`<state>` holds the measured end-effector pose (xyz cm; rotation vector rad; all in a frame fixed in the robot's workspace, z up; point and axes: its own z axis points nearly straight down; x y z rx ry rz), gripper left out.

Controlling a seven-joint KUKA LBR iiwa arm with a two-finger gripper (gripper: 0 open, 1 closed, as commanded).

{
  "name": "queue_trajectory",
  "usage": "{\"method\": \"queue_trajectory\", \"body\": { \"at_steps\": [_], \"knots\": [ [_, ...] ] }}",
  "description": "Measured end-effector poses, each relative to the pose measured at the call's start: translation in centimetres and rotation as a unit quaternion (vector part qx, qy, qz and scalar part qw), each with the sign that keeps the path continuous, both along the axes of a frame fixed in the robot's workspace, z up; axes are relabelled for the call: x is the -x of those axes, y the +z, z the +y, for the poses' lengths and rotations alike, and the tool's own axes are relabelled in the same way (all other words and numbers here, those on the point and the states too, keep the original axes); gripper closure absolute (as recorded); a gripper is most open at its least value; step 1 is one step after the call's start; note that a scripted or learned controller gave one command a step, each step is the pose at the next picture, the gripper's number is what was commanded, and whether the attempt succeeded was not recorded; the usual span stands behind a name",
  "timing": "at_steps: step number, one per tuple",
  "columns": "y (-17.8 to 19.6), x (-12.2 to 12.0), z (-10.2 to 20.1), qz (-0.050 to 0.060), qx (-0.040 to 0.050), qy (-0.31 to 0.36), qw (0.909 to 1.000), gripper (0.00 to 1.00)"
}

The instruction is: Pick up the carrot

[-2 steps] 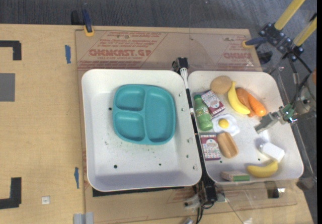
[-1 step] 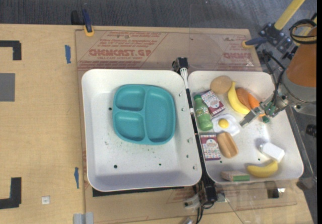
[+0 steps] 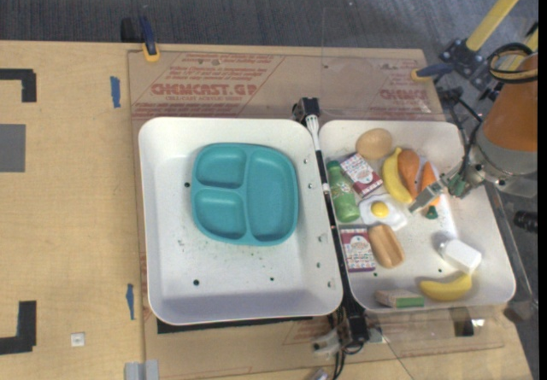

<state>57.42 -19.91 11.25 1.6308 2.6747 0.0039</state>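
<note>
Two white bins sat side by side on the wooden worktop (image 3: 68, 199). The left bin (image 3: 162, 284) carried one teal divided plate (image 3: 246, 193). The right bin (image 3: 496, 271) held the clutter: two bananas, one (image 3: 395, 178) upright near the top and one (image 3: 446, 287) at the bottom, one green bottle (image 3: 344, 195), one hot dog (image 3: 385, 246) and one carrot (image 3: 408, 166) beside the upper banana. The hand (image 3: 438, 196) hung just right of the carrot; its grip could not be made out.

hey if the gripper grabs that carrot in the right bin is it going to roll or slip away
Probably somewhat. The carrot looks smooth and tapered, so it may squirt out of a pinch. It lies against the banana, which could stop it rolling left. It looks like a rigid toy, so it shouldn't bend under the gripper.
</note>
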Motion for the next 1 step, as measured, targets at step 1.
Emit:
{"method": "queue_trajectory", "body": {
  "at_steps": [1],
  "knots": [
    [-2.46, -2.55, 0.44, 0.000, 0.0003, -0.082, 0.9967, 0.00]
  ]
}}
